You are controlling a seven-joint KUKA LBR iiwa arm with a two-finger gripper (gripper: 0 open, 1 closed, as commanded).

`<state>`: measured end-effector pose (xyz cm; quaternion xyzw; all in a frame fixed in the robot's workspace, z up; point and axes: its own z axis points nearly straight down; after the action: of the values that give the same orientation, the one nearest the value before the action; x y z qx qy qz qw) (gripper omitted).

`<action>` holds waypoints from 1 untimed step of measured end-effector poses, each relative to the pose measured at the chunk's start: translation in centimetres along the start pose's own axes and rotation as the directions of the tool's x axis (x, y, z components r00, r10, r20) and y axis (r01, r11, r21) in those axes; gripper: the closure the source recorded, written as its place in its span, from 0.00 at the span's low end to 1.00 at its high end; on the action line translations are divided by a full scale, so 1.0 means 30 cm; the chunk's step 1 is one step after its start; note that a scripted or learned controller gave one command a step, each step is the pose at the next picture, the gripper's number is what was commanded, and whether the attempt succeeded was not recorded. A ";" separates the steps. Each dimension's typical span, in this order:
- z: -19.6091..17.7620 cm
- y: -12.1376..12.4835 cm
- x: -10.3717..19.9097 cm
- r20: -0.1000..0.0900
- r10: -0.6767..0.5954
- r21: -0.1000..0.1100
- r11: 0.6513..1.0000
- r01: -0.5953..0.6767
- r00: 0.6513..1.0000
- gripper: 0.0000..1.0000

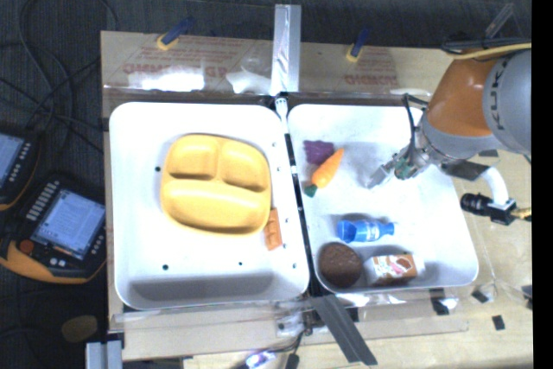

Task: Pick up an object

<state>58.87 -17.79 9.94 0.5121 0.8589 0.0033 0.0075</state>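
Your gripper [386,171] hangs over the right bin [432,225], in its upper part, with nothing between its fingers; whether they stand apart or together cannot be judged. The step in hand is the approach. The nearest candidate, the toy carrot [327,169], lies just beside a purple piece [317,150] near the bin's left wall. You must next move left and descend over the carrot.

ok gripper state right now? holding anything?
Gripper: over the right bin, near its upper right; nothing visible between its fingers. Open or shut cannot be told from this view.
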 end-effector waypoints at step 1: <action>0.000 0.000 0.000 0.000 0.000 0.000 1.000 0.000 1.000 0.00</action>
<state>58.86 -17.80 9.93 0.5121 0.8589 0.0033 0.0074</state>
